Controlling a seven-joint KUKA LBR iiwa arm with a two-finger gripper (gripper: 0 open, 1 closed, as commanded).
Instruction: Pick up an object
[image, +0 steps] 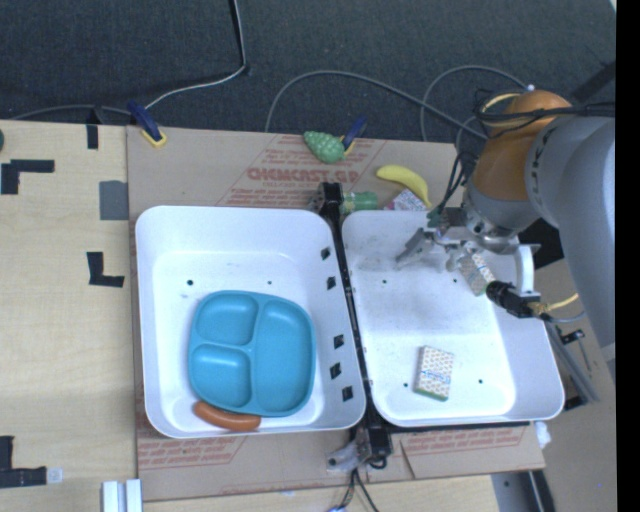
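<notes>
A small patterned box (434, 372) lies flat near the front of the right bin (520, 395). My gripper (440, 257) hangs over the back part of that bin, well behind the box. Its two metal fingers (410, 248) are spread open with nothing between them. In the left bin (160, 300) a blue divided plate (252, 352) rests, and an orange sausage (227, 416) lies against the plate's front edge.
A yellow banana (403, 182) and a green toy (325, 146) lie on the cardboard behind the bins. Cables run across the dark floor at the back. The grey arm (570, 190) fills the right side.
</notes>
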